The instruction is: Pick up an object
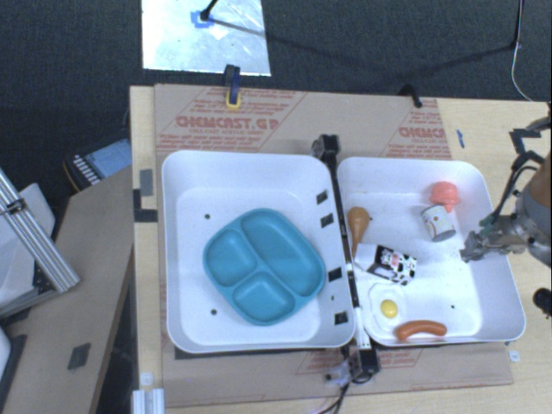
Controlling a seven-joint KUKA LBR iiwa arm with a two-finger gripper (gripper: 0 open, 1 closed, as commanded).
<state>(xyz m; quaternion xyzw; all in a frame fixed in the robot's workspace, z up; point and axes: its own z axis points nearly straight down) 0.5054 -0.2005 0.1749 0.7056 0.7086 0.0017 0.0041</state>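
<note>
Two white bins sit side by side on the bench. The left bin [185, 188] holds a blue divided plate [263, 266] near its centre. In the right bin [496, 304], a pink cup [444, 194] lies at one o'clock with a small can [439, 222] just below it, a brown pear [357, 222] at nine, a black-and-white toy cow [394, 265] near centre, and a fried egg [388, 304] and a sausage [420, 329] at six. The gripper [477, 247] hangs at the right rim, at three o'clock.

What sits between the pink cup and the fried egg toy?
In the camera view, the small grey can sits just below the pink cup; bare white floor follows down to the fried egg toy.
</note>
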